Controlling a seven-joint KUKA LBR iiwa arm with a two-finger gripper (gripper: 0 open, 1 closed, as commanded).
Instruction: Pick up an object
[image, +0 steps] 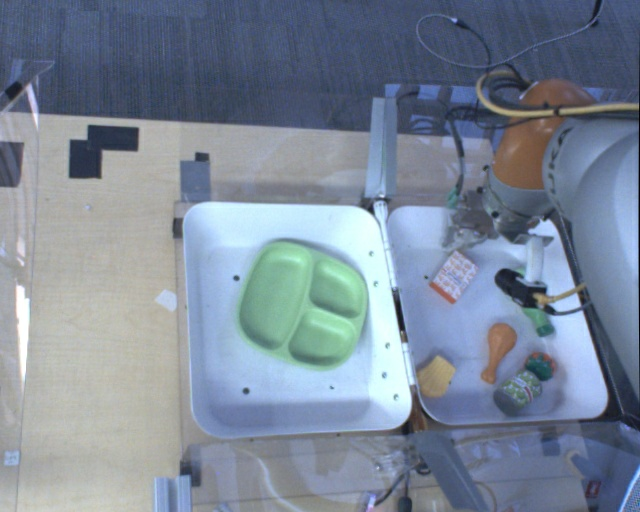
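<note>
The tool (468, 228) hung low over the right bin's (470, 332) far corner, its opening impossible to judge, probably lined up for the orange-and-white carton (453, 276) lying just beside it.

Two white bins sit side by side, the left bin (210, 400) at the centre of the frame and the right bin (415, 250) at the right. The left bin holds one thing, a green tray (303, 303) with three compartments. The right bin holds five loose things: one orange-and-white small box (454, 276) at upper middle, one pale yellow square piece (436, 375) at lower left, one orange drumstick-shaped toy (498, 350), one small green piece (541, 322) to the right, and one grey-green lump (517, 393) at lower right. The green-and-red bit at its top may be a sixth thing. One robot arm (590, 180) enters at upper right, with one gripper (468, 225).
</note>
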